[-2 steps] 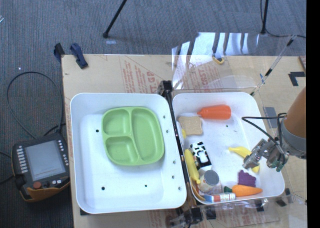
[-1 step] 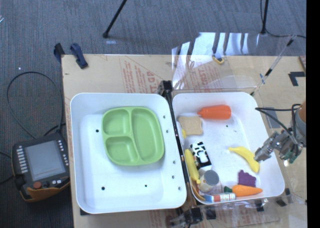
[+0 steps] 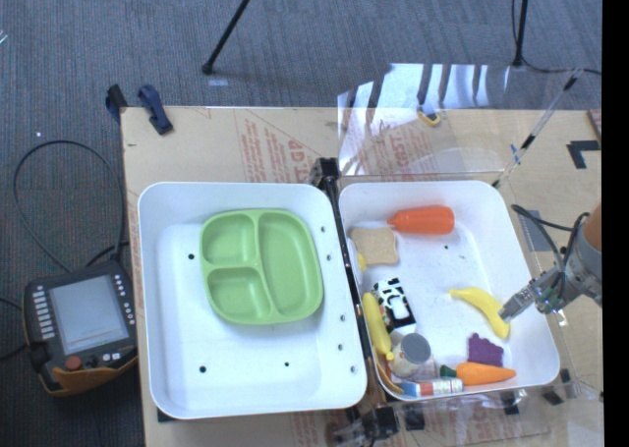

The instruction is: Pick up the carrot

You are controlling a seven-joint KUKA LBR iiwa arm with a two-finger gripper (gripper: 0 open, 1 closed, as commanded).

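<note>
**Carrot lies at the near edge of the right bin, just below the gripper**

Camera view, looking down at a slant on two white bins side by side. I am working in the right bin [image 3: 491,201]. The arm comes in from the right, and its gripper [image 3: 514,307] hangs low over the bin's right side, angled down and to the left. I cannot tell from here whether it is open or closed, and I see nothing held in it.

The carrot [image 3: 484,373] lies in the bin's near right corner, close to the front wall. It is orange, with a small green stub at its left end and its point to the right, so its long axis runs roughly left to right across the picture. From the gripper it lies toward the bottom of the picture and a little to the left, near but not touching.

Between the two sit a yellow banana [image 3: 482,309], whose end is just beside the gripper, and a small purple piece [image 3: 484,347], just above the carrot.

A second, thicker orange item [image 3: 423,220] lies at the far side of the bin, well away from the gripper. I judge the one with the green stub to be the carrot.

The coming move, as I judge it, is a short shift toward the front wall, closing across the carrot's narrow width.
</note>
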